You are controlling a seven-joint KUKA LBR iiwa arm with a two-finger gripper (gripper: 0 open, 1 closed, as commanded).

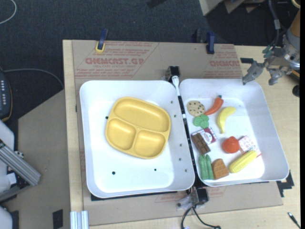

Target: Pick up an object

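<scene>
Your tool hangs spread open at the frame's upper right, gripping nothing, beside the right bin; the banana and carrot lie nearest, unobstructed.

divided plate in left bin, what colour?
Yellow: the divided plate sits in the left bin, seen clearly in the camera view.

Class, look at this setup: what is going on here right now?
A robot arm's end effector hovers open above the far right corner of the right bin, holding nothing. That bin holds toy food: a cookie, a carrot, a banana, a tomato, corn and more. The left bin holds a yellow divided plate. Nothing has been picked up yet.
</scene>
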